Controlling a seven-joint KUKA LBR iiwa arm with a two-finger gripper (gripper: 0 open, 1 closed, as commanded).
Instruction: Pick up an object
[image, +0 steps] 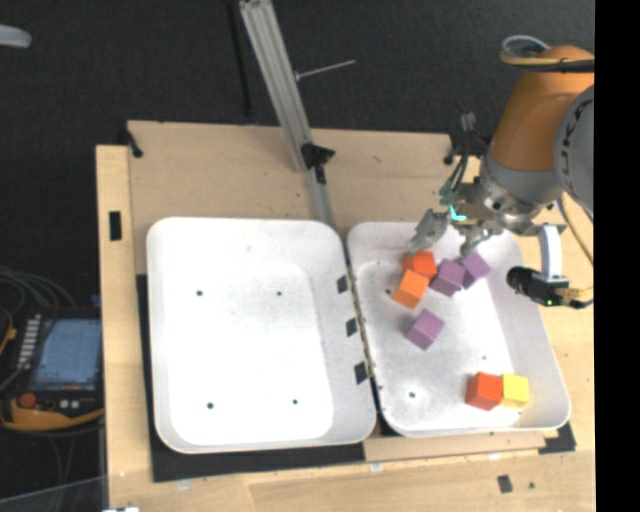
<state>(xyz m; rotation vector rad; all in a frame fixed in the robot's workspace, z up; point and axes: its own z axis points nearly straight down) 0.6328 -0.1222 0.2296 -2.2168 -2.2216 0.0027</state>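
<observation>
My gripper (448, 236) hangs over the far part of the right bin (530, 340), its two fingers spread apart with nothing between them. Just below it lies a cluster of blocks: an orange-red block (422, 264), an orange block (410, 288), and two purple blocks (450, 277) (476, 265). Another purple block (425, 328) sits alone near the bin's middle. At the near right corner a red block (485, 389) touches a yellow block (515, 388).
The left bin (245, 330) lies beside the right one, with black clips along the divider (355, 325). A slanted metal pole (285, 100) rises behind the bins. A handheld controller (60, 360) sits off the bench at left.
</observation>
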